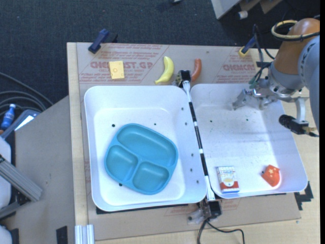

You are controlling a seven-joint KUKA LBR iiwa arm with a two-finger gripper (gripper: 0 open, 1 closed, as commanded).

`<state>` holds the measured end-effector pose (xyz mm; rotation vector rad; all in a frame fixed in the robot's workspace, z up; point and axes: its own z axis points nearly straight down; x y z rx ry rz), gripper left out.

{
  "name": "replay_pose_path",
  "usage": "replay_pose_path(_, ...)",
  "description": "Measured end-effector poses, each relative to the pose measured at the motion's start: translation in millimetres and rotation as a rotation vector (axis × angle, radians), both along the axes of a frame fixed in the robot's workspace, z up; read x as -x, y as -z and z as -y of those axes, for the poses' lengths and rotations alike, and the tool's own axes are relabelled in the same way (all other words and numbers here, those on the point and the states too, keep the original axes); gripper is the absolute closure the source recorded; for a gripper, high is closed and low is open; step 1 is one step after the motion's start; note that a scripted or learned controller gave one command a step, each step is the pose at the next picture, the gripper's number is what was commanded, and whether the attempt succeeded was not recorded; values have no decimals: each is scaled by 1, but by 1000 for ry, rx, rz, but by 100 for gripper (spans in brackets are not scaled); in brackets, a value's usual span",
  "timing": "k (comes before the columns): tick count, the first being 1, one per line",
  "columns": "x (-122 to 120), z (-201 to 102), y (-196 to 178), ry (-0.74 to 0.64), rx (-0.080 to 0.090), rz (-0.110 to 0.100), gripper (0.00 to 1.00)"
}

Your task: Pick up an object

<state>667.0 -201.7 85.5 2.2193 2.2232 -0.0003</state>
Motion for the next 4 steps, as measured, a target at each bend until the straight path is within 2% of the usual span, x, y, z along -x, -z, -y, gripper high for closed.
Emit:
replay_pose_path(1,-1,0,-11,-1,2,2,100)
replay_pose_path(2,-1,0,-10,-1,2,1,0)
replay_pose_path(3,79,17,1,-2,-10,-4,0)
replay_pose_path(4,79,19,-9,-1,-4,1,100)
